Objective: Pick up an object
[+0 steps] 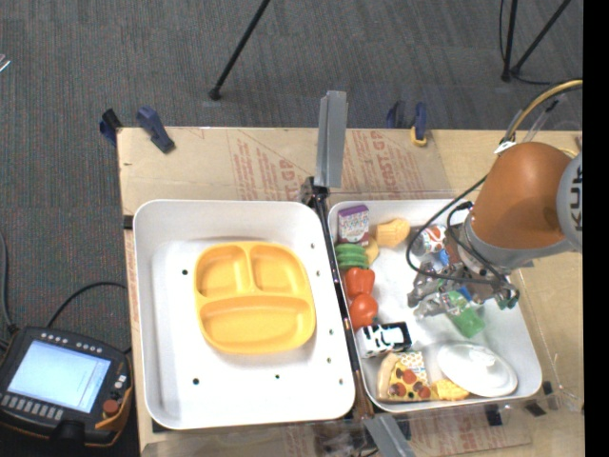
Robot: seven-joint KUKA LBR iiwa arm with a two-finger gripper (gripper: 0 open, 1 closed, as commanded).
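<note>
1. Arm over the right bin [529, 346], reaching down into its middle. Gripper [455, 298] sits low among the clutter, just above a green object [468, 323] near the bin's right side.
2. Gripper state: cannot tell. The wrist and cabling hide the working end from above.
3. Progress, as judged: approach made, nothing seen lifted. No object can be confirmed in the grip, so the pick itself is left to do, then the raise clear of the bin.
4. Likeliest target is the green object, partly covered by the gripper. Its shape, long axis and heading are too hidden to call.
5. Other contents of the right bin: purple carton [353, 224] at the far left corner, a tan piece [392, 231] beside it; green, then red toy vegetables [360, 295] in a line down the left wall; pizza slice [406, 377] at the near edge; white lidded dish [476, 367] toward the near right corner.
6. Left bin [162, 246] carries a yellow divided plate [254, 295], roughly central, long axis across the bin.
</note>
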